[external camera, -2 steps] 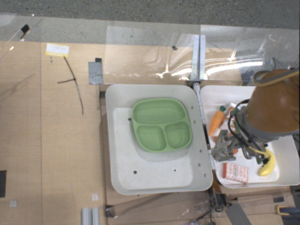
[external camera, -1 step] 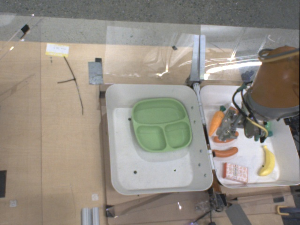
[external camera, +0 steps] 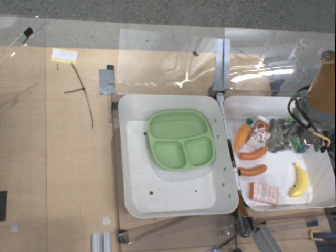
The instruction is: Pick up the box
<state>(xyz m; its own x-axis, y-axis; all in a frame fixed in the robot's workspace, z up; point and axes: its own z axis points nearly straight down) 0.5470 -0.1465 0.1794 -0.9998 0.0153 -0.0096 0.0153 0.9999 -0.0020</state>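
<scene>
We start from the bench (external camera: 58, 156), a pale wooden top with a grey floor beyond its far edge and clear sheeting along the back, and take the right bin (external camera: 315, 201) as our landmark. Just left of it sits the other white bin (external camera: 131, 193), holding a green divided plate (external camera: 181, 139). The arm (external camera: 321, 96) reaches over the right bin's far side, its gripper (external camera: 278, 136) hanging above the bin's middle; we cannot tell how it is set. We judge this the approach step, nothing yet lifted. The box (external camera: 264, 193) lies flat near the bin's front edge, beside a banana (external camera: 300, 181), with two sausages (external camera: 253, 153) and a carrot (external camera: 242, 136) further back. Next, we would need to move forward and descend over the box.
</scene>
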